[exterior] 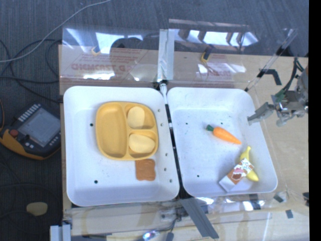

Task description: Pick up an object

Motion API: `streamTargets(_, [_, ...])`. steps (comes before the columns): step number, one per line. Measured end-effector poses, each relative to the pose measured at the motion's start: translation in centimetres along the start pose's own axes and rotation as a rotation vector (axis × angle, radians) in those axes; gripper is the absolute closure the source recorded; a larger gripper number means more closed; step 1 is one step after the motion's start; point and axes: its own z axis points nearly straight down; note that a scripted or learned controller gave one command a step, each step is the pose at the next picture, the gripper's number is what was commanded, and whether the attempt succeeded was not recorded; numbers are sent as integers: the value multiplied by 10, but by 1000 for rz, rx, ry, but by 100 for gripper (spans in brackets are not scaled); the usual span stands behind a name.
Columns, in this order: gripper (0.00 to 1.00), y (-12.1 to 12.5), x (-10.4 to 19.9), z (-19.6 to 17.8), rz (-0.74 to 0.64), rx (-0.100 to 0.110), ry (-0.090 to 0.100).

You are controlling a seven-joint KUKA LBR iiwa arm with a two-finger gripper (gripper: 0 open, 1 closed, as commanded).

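Orange carrot (223,134), green top, mid right bin (200,164); one banana (247,163) and carton (235,176) at 5 o'clock. Gripper (281,109) jaws: can't tell.

Lab: teach pendant (32,130), floor cables (30,49)

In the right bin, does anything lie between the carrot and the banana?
No. In the camera view, bare white bin floor separates the carrot from the banana; the small carton lies beside the banana.
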Motion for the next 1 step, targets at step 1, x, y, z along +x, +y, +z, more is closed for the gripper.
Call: streamTargets(1, [0, 71, 71, 183, -310, -7, -5])
